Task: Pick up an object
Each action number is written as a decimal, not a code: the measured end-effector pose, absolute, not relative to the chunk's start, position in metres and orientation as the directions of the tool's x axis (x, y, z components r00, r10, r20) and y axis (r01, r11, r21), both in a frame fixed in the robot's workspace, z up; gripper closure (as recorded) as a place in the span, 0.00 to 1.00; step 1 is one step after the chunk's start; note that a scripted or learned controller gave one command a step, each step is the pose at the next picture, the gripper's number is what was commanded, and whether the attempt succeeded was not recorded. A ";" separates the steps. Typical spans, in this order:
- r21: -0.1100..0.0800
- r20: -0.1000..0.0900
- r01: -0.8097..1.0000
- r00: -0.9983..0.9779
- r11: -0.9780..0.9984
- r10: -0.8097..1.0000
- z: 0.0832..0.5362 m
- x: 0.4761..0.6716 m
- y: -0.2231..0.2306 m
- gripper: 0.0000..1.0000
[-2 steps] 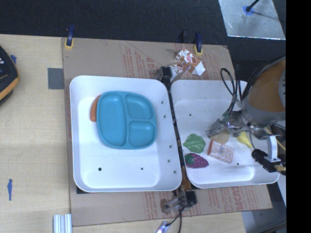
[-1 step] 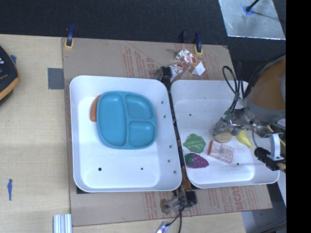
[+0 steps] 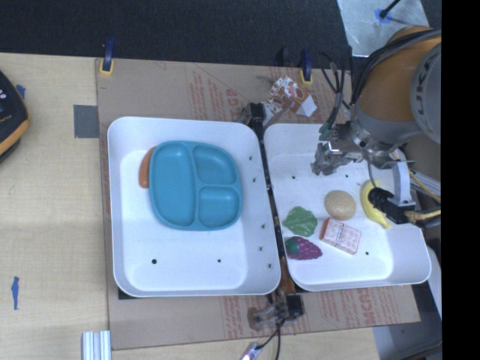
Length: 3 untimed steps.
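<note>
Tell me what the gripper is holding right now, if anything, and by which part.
Nothing is held. The gripper hangs over bare white floor in the upper part of the right-hand shallow white bin, apart from the round beige ball below it.

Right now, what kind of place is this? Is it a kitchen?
Probably a robot lab, not a kitchen: a robot arm reaches over two white bins of toy food, like the plastic grapes, on a workbench.
</note>
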State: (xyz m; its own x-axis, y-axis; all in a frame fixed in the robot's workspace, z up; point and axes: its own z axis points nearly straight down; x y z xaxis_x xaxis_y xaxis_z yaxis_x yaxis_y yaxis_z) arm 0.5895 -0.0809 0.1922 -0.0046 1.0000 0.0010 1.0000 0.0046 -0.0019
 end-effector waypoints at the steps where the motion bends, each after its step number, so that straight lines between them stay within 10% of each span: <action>1: -0.003 0.001 1.000 -0.004 0.004 1.000 0.192 0.589 -0.081 0.00; 3: -0.004 -0.001 1.000 -0.005 0.005 1.000 0.092 0.551 -0.162 0.00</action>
